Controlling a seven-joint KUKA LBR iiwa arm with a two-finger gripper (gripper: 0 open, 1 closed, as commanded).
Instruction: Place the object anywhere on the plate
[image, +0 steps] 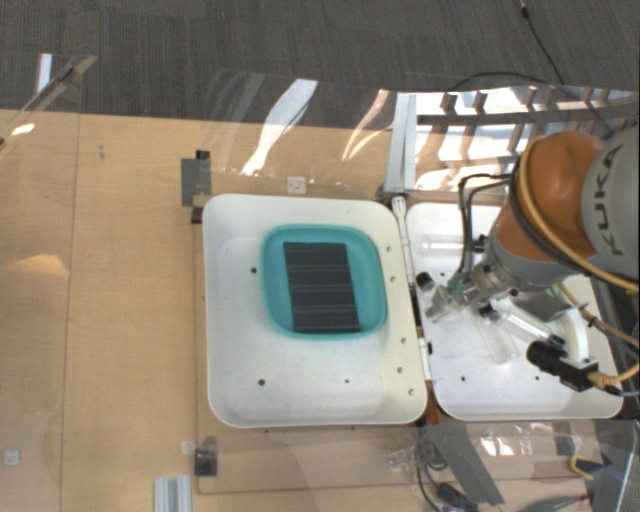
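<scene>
A teal square plate (323, 281) lies in the left bin (240, 380), slightly toward its back. A dark grey ridged rectangle (321, 288) covers the middle of the plate. My gripper (447, 297) hangs low over the left part of the right bin (500, 395), close to the wall between the bins and to the right of the plate. The wrist and orange band (560, 190) cover most of it. A clear, hard-to-read item (438, 243) lies behind the gripper in the right bin. Another clear shape (517, 326) lies under the arm.
The raised walls of the two bins meet in a ridge (412, 300) between gripper and plate. A black connector and cables (562, 365) hang from the arm at the right bin's front right. A metal frame (500, 105) stands behind the right bin.
</scene>
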